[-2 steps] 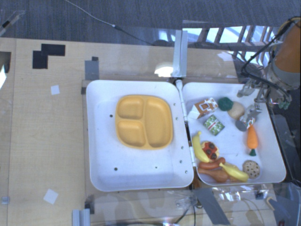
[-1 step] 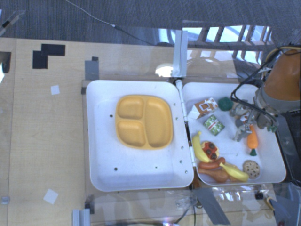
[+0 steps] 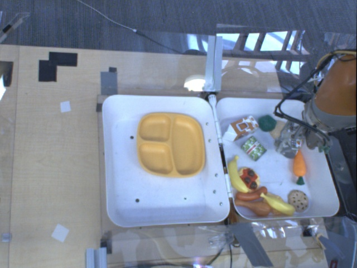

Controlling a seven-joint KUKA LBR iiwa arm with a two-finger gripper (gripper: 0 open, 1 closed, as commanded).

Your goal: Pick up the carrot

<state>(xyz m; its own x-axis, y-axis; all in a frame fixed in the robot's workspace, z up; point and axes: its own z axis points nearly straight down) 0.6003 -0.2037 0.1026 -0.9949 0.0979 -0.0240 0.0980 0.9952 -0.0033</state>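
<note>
approaching, by my reading: gripper (image 3: 290, 144) low in the right bin (image 3: 329, 205), just beside the carrot (image 3: 299, 164) at its upper left, not yet around it. gripper state: cannot tell; the metal end is blurred against the white floor. nothing is seen held.

carrot: orange, green tip toward the near edge, lying free on the bin floor near the right wall, apart from the other items.

next move, judged: shift slightly toward the carrot's middle, straddle its narrow width, close, lift straight. risk: a glancing touch could roll it toward the wall.

right bin, other contents: brown box (image 3: 244, 126) and green box (image 3: 254, 148) at centre; dark green item (image 3: 267, 123) at the far side; banana (image 3: 237, 177), sausages (image 3: 254, 201) and cookie (image 3: 298, 200) along the near side.

left bin (image 3: 120, 166): yellow tray (image 3: 170, 144), three compartments.

surface: pale wood bench (image 3: 50, 172) with black marks (image 3: 56, 65) at the far left; grey carpet (image 3: 111, 4) beyond, a thin cable (image 3: 89, 8) across it.
</note>
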